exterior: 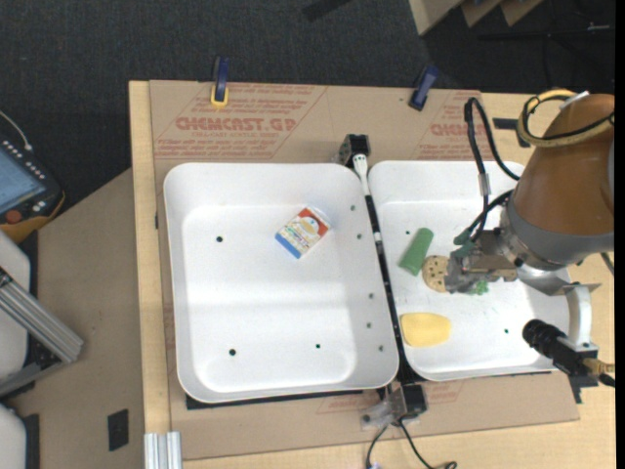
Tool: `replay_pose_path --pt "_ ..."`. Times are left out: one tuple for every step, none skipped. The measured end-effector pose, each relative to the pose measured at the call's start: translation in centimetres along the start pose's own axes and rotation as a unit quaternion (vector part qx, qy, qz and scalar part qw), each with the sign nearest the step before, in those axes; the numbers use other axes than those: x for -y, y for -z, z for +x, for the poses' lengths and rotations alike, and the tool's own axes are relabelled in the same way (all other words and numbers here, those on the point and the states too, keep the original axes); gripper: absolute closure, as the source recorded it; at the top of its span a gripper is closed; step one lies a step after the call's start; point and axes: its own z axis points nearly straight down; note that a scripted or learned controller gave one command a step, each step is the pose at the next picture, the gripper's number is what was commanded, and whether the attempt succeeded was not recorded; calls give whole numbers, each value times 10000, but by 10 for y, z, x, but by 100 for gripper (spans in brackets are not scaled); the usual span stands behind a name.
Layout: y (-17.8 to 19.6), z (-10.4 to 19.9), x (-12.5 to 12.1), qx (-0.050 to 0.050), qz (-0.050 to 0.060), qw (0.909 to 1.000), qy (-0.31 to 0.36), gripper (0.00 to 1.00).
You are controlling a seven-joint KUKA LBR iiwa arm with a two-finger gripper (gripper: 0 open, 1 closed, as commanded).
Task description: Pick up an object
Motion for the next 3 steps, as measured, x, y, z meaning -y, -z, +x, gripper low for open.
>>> replay_pose_path --pt "14 46 -32 5 -50 10000 25 100" --pt "40 -7 -6 11 -46 10000 2 100" --pt "-18 -7 -1 -2 -18 10000 8 100"
